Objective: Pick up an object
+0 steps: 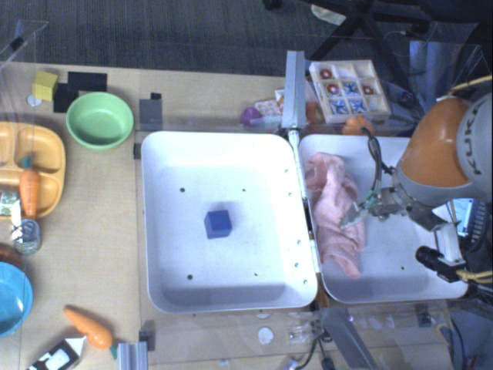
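Two shallow white bins sit side by side on the surface (100, 284). The left bin (166, 156) holds a single small blue cube (219, 223), resting flat on the bin floor a little left of centre and well apart from every wall. The right bin (400, 272) holds a crumpled pink cloth (333, 206) — it lies along the bin's left side, stretching from near the far wall toward the near one, close beside the divider between the bins.

The grey arm with its orange band (433, 151) reaches in from the right over the right bin. The gripper (360, 209) is low at the cloth's right edge, its fingers pointing toward the fabric; whether they are clenched on the cloth or released cannot be told at this size.

Outside the bins, to the left, a green bowl (99, 119) stands near the left bin's far corner. A yellow divided tray (31, 168) beside it carries a toy carrot (28, 193), and part of a blue bowl (11, 299) shows at the left edge. Another carrot (89, 327) lies on the surface near the front.
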Robot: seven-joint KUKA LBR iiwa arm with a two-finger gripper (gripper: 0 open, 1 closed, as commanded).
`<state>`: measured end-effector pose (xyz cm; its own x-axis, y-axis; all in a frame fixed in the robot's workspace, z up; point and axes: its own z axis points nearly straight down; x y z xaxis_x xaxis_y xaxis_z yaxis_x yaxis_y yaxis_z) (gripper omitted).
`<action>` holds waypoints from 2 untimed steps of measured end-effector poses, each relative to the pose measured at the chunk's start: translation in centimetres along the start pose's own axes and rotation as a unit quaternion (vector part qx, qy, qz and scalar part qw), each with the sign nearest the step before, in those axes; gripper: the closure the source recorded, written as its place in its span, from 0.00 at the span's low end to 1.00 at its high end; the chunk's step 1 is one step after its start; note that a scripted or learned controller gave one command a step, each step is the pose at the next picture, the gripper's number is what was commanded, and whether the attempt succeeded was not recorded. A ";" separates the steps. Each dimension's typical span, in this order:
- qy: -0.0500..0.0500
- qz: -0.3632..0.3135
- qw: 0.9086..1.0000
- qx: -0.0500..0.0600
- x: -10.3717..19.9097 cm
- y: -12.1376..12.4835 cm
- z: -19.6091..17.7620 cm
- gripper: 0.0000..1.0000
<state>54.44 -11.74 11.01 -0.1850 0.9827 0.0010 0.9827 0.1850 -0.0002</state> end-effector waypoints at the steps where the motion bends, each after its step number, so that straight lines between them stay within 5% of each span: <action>1: -0.003 -0.073 0.997 -0.008 -2.3 11.2 1.7 0.00; 2: -0.004 -0.055 0.998 -0.010 1.1 9.2 1.6 0.00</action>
<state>63.23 -8.96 9.38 -0.2922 0.9563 -0.0084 0.9561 0.2923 0.0195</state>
